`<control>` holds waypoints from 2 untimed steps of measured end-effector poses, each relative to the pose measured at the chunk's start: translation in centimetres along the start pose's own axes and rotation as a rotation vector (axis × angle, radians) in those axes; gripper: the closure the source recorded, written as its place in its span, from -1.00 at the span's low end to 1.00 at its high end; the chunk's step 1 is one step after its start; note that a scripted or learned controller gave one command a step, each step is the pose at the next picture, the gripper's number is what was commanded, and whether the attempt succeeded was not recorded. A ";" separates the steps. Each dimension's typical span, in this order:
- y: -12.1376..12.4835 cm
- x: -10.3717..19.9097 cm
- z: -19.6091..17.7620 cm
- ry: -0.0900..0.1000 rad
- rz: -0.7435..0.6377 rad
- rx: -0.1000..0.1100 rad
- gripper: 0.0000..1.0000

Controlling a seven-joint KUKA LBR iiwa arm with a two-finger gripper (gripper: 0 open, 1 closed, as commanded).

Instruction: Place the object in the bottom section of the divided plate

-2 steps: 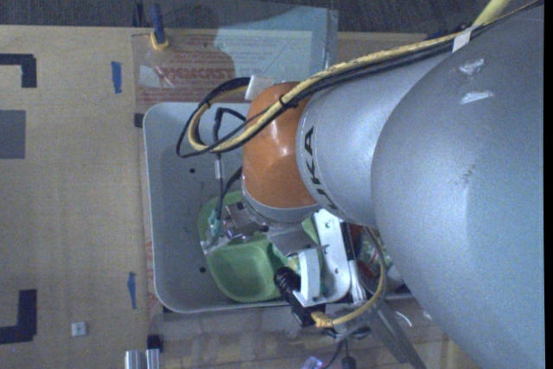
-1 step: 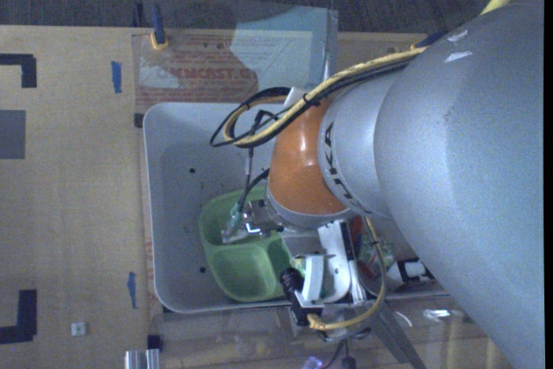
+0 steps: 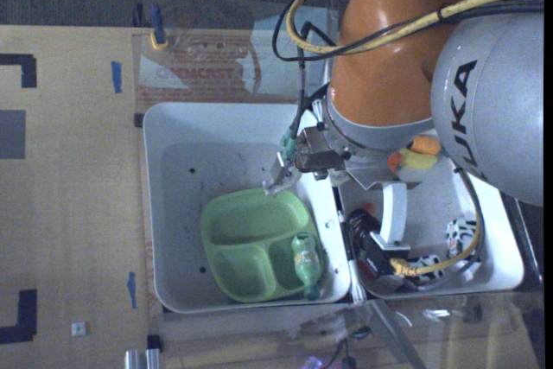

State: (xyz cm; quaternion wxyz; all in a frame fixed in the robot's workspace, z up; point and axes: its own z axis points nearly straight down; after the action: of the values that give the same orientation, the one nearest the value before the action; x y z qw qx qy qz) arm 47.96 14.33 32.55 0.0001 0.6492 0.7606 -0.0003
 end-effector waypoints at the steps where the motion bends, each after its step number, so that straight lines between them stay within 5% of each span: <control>1: 0.0 0.2 -1.0 -0.001 -0.004 0.000 1.00; 2: 1.8 7.1 7.5 0.001 -0.419 0.001 1.00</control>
State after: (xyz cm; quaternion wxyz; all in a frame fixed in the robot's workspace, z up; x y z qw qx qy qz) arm 48.66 21.61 25.05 -0.0007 0.4767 0.8791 -0.0004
